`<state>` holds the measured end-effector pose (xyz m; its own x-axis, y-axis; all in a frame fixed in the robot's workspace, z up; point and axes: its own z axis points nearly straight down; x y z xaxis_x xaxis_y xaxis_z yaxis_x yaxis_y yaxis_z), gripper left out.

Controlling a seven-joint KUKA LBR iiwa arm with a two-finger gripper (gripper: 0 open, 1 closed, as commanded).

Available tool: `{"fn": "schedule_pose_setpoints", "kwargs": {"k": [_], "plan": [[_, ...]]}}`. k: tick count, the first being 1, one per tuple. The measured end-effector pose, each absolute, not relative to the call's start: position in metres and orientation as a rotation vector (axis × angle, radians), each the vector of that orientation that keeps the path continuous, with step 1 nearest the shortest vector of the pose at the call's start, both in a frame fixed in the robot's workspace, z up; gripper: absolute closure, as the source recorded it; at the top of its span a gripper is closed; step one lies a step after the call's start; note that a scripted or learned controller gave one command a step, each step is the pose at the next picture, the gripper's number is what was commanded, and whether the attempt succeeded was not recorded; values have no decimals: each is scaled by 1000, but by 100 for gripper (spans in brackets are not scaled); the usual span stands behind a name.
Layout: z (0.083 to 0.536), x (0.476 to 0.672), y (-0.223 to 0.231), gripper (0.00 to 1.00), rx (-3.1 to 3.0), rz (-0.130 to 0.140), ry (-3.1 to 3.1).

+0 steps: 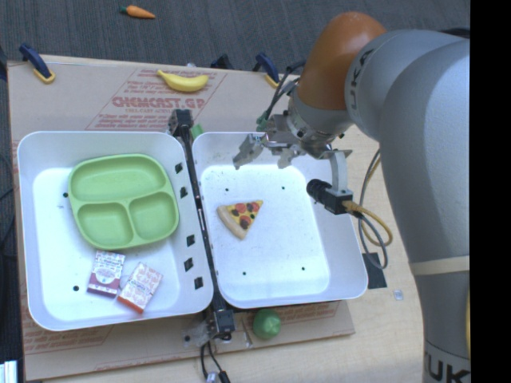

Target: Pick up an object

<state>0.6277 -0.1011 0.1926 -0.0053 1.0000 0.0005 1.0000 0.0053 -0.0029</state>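
Nothing is picked up yet, as far as can be judged. The claw [263, 152] is seen above the far edge of the right bin [339, 254], fingers spread wide with nothing between them. The pizza slice [240, 216] lies flat on the bin floor, apart from the claw. The reach, grip and lift are left undone.

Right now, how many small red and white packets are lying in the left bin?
2. One packet lies below the green plate; the other packet lies just to its right, touching it or nearly so. Nothing seems hidden.
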Motion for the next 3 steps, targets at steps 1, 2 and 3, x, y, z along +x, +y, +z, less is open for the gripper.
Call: {"fn": "schedule_pose_setpoints", "kwargs": {"k": [1, 2, 3], "plan": [[171, 575, -157, 0, -2215, 6, -2226], [118, 630, -208, 0, -2215, 3, -2223], [123, 593, -211, 0, -2213, 4, -2227]]}}
